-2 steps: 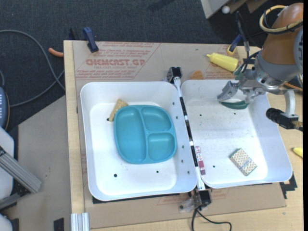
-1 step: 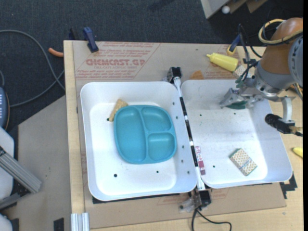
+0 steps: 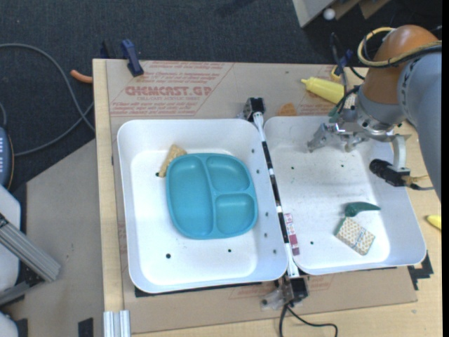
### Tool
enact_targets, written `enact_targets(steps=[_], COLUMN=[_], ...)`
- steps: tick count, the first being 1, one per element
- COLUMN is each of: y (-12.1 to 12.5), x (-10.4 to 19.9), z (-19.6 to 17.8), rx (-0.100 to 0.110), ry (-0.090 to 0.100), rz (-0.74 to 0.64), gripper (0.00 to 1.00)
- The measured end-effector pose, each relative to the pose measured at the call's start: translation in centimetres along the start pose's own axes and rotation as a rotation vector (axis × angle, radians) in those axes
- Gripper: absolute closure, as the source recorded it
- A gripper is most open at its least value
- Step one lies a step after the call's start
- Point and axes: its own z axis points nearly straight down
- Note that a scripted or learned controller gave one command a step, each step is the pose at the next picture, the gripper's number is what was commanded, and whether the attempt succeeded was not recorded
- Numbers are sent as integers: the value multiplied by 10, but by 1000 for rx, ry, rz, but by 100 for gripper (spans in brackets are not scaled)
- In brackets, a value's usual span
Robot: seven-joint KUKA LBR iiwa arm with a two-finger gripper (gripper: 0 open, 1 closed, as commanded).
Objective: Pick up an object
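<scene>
Small patterned square pad point(image 3: 355, 236) and dark green leaf-shaped piece point(image 3: 360, 207) lie near right white bin's point(image 3: 316, 248) front right corner. Gripper point(image 3: 335, 136) hovers at its back edge, fingers spread, holding nothing.

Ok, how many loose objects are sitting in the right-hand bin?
2, both near its front right corner: a dark green piece and, just in front of it, a small patterned square. Anything beneath the claw at the bin's back could be hidden.

Red print "CHEMCAST GP" reads on the brown protective sheet point(image 3: 168, 90) at the desk's far-left edge; smaller lines illegible.
</scene>
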Motion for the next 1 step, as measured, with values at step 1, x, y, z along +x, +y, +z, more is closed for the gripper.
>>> enact_targets(steps=[1], y=[-110], x=[5], z=[0], rx=[3], ry=[2], rz=[2], gripper=[0])
